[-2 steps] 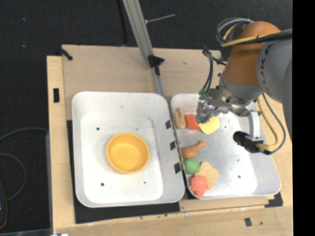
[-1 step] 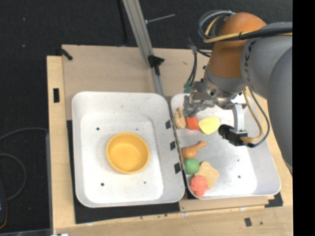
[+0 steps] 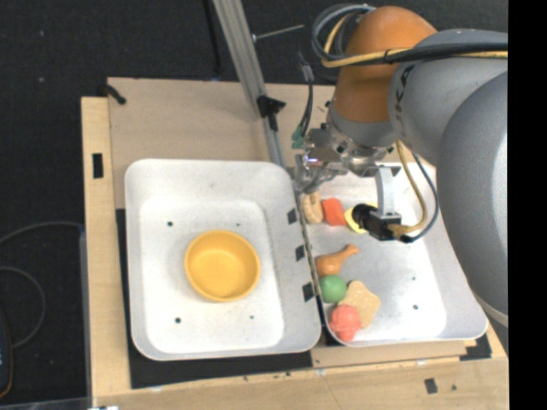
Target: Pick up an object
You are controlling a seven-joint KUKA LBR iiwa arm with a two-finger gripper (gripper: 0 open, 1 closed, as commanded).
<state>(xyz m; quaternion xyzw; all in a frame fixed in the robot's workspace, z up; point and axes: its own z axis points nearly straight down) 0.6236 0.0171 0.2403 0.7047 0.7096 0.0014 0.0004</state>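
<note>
On the tan bench, the gripper point(image 3: 318, 176) hangs just above the small tan toy point(image 3: 312, 209) by the right bin's wall point(image 3: 301, 220), and I cannot tell if it holds anything, so it could bump that wall.

We see an evenly lit overhead scene, bright over the two white bins point(image 3: 154, 186) and falling to near black at the upper left and far left of the frame. Shadows are soft and short, hugging the yellow bowl point(image 3: 222, 265) at lower centre. The large grey arm point(image 3: 461, 143) at right looks slightly soft. The picture is low in resolution and mildly grainy throughout.
</note>
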